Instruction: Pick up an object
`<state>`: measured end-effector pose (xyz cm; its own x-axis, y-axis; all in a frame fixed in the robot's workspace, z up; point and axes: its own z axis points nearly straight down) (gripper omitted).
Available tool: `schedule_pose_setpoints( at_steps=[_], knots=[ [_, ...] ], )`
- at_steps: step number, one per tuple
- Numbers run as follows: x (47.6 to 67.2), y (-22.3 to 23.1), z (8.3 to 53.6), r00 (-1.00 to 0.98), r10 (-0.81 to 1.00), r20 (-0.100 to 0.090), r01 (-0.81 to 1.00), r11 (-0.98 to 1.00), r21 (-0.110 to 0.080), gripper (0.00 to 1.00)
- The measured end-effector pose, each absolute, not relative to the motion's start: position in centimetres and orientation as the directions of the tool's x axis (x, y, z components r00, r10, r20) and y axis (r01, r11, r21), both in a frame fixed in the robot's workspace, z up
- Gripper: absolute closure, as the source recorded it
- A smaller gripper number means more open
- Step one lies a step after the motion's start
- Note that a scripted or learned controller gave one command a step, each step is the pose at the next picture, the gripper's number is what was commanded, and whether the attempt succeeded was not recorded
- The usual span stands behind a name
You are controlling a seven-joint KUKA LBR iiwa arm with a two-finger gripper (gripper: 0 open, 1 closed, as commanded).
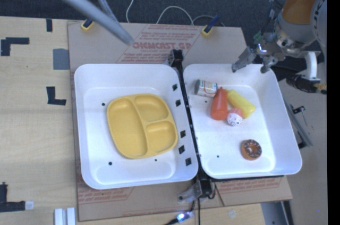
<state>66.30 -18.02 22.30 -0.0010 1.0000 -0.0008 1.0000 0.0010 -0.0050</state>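
Camera view: two white bins, landmark the right bin (284,128).
End effector (252,61): over that bin's far rim — fingers spread, grasping nothing.
Objects inside: orange bottle (219,104), yellow bottle (241,103), small can (205,88), doughnut (251,149) — near corner.

Two white bins (85,112) side by side; one yellow divided plate (142,125); one small can (205,87); one orange bottle (219,104); one yellow bottle (241,103); one small white ball (234,119); one doughnut (251,149)
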Motion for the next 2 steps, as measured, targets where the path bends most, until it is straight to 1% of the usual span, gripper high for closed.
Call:
schedule_pose_setpoints(
  at_steps=[2],
  knots=[
    [65.7,-17.5,13.4,-0.002,1.000,0.000,1.000,0.002,-0.005,0.00]
  ],
)
